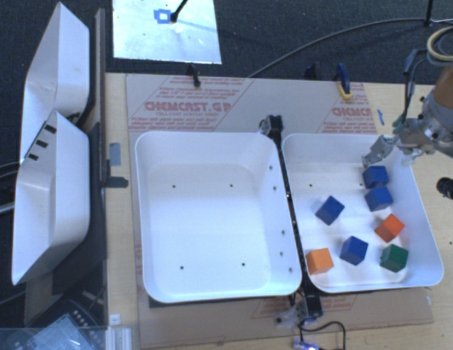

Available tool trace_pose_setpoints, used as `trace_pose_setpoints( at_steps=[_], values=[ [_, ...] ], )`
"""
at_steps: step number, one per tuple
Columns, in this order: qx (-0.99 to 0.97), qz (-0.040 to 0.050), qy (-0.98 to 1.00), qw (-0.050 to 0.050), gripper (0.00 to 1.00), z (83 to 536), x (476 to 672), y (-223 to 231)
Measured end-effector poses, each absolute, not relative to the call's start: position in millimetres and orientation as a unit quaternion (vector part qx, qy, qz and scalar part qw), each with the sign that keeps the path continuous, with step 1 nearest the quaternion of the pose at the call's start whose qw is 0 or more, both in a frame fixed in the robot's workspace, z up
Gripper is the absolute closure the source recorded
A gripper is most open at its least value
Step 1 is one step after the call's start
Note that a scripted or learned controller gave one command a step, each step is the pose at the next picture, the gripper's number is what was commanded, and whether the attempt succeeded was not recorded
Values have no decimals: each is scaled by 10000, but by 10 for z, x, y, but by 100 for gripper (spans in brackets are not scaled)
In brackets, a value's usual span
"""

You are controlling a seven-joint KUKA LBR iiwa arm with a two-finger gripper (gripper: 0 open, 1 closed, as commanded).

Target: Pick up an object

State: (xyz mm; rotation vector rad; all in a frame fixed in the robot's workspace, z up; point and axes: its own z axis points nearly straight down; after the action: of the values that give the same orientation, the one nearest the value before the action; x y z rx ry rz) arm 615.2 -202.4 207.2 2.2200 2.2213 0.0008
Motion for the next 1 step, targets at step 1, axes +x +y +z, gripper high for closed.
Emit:
trace_pose_setpoints(
  at_steps=[1],
  values=[
    [7053,-18,7089,-38,0,810,6189,-1381]
  ],
)
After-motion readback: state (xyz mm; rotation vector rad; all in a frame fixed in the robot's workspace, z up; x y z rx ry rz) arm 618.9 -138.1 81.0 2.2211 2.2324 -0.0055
